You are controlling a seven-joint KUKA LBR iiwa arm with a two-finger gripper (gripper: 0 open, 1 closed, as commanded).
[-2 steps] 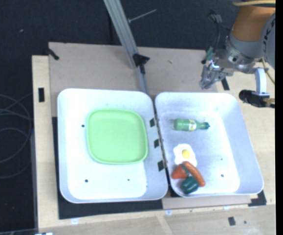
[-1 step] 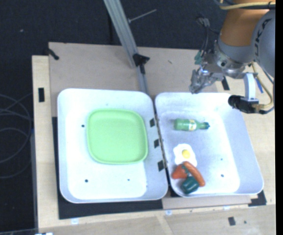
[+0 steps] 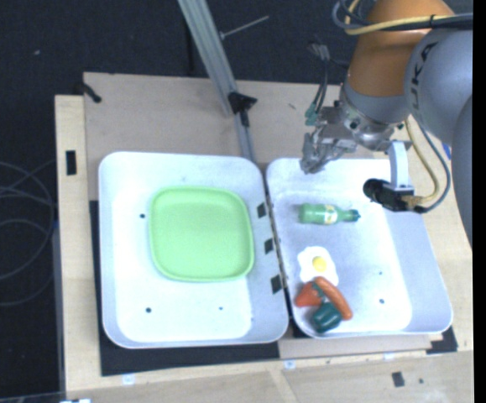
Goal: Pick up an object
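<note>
Hovering over two bins (image 3: 394, 250) — one plate (image 3: 201, 233), one bottle (image 3: 328, 215), one egg (image 3: 317, 265) — fingers (image 3: 313, 159) unreadable, holding nothing visible.

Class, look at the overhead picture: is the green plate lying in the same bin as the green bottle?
No. The green plate lies in the left bin, while the green bottle lies in the right bin.

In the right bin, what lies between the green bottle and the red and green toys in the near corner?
In the camera view, a toy fried egg lies between the green bottle and the red and green toys, touching or nearly touching them.
</note>
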